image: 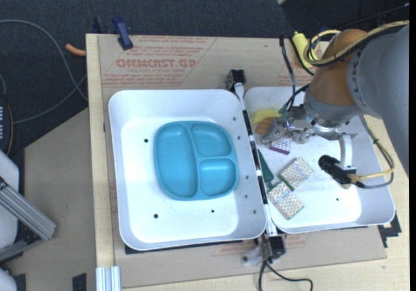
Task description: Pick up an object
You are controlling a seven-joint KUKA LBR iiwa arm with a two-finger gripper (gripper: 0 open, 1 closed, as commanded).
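Note:
My gripper (284, 130) hangs low over the far left part of the right bin (370, 208), under the grey wrist with its orange band. Directly at its left lie a yellow object (264, 115) and a brown one (262, 128). A small purple and white box (281, 147) sits just below the gripper. Nearer the front lie two speckled tan blocks (297, 172) (288, 204) and a thin green item (264, 167) along the bin's left wall. I see nothing lifted off the bin floor.
The left bin (130, 218) holds a blue divided plate (195, 158). A black connector with a yellow cable (338, 171) hangs from the arm over the right bin's middle. The wall between the bins runs close to the gripper's left.

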